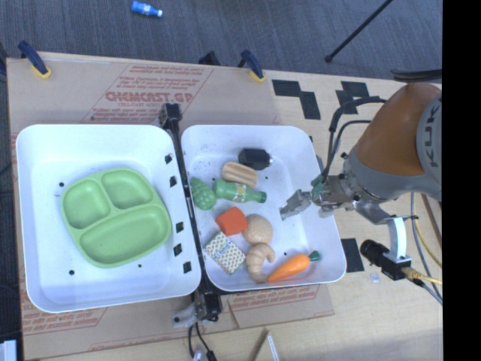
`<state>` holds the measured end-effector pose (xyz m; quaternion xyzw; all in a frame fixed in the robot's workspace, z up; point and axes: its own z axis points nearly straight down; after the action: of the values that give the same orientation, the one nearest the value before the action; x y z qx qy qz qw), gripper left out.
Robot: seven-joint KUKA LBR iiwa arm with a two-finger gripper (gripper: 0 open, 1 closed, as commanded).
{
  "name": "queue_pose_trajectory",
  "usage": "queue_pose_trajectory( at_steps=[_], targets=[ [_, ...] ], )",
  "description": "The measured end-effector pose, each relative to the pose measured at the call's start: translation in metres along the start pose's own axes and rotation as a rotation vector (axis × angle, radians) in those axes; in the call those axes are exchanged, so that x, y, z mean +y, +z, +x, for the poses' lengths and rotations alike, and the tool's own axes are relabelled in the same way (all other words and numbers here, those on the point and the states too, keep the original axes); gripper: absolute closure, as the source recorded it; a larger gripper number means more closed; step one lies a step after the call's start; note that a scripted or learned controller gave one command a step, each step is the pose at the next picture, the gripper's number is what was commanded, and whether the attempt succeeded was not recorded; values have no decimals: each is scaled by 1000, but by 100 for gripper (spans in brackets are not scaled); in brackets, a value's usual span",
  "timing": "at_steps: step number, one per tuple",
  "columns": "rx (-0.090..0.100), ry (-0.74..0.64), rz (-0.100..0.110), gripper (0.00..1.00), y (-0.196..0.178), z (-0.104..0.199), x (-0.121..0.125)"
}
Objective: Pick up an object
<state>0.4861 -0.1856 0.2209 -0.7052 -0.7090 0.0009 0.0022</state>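
**Camera view: arm poised over crowded right bin**

Camera view from above the tabletop, as I watch it remotely: my arm reaches in from the right, its pincer hanging over the right-hand side of the right bin. Nothing sits between its fingers; whether they are spread or closed I cannot tell from this angle.

The right bin holds the pickable items. A black object lies near the far wall, with a bread roll just beside it. A green bottle lies on its side across the middle, next to a green leafy vegetable by the left wall. Below them sit an orange-red block, a pale egg-like piece, a checkered box and a croissant. A carrot lies nearest the front right corner, below the pincer and apart from it.

The left bin carries a green divided plate. Cardboard sheeting covers the tabletop beneath both bins, held by clamps at the far edge. A blue bottle lies on the floor beyond.
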Motion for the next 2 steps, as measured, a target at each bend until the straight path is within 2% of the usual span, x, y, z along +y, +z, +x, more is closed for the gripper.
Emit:
queue_pose_trajectory(
  at_steps=[1, 2],
  targets=[
    [-1, -3, 2, 0, 89, 51, 69],
    [-2, -2, -7, 0, 126, 75, 155]
  ],
)
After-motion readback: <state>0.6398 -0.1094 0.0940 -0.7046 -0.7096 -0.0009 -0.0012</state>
